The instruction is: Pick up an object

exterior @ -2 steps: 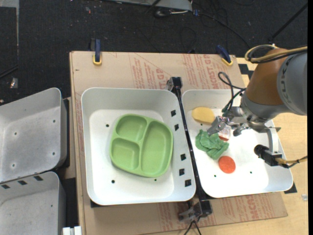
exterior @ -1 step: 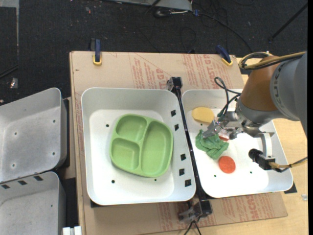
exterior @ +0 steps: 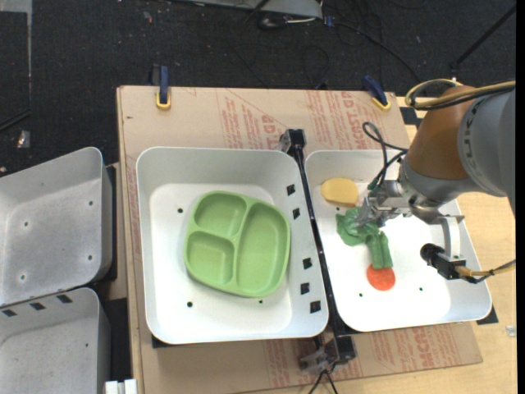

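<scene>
In the right bin (exterior: pixel 426 306) lie a pale yellow lump (exterior: pixel 340 191) near the back left, a green leafy toy piece (exterior: pixel 357 229) with a green stem (exterior: pixel 379 250), and an orange-red disc (exterior: pixel 381 278) at the stem's near end. My gripper (exterior: pixel 367 213) hangs low over the green leafy piece, right beside the yellow lump. It seems to touch the green piece, but the wrist hides how it meets it.
The left bin (exterior: pixel 164 302) holds a green divided plate (exterior: pixel 239 243). A black divider (exterior: pixel 310 236) runs between the bins. White trays (exterior: pixel 49 220) lie off the bench to the left. The front right of the right bin is bare.
</scene>
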Tool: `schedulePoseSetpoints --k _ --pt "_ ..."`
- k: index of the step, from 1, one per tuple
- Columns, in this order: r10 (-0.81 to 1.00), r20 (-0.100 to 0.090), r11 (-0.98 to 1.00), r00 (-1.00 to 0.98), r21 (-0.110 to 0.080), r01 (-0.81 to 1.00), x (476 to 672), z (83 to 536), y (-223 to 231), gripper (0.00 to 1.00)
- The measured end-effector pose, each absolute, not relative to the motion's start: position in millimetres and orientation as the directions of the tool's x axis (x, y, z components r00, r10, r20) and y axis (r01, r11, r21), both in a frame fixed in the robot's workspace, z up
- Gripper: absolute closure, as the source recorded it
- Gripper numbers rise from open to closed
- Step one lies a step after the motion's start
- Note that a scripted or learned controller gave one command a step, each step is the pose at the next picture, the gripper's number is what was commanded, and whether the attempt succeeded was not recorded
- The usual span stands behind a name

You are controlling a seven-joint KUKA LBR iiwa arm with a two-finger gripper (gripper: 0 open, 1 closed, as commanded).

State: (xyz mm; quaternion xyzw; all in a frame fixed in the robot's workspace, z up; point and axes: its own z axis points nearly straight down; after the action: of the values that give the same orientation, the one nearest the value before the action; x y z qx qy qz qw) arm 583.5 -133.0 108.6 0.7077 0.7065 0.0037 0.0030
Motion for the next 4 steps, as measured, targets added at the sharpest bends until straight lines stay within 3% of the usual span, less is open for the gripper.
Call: schedulePoseSetpoints --k 1,3,4 --pt "1.0 -0.001 -0.001 0.001 0.005 1.0 574.6 164 -133 1.0" --pt "1.0 -0.002 0.002 -0.002 0.005 1.0 575.5 252 -140 1.0" --pt "1.0 0.001 0.007 -0.007 0.001 1.0 583.9 250 -92 1.0"
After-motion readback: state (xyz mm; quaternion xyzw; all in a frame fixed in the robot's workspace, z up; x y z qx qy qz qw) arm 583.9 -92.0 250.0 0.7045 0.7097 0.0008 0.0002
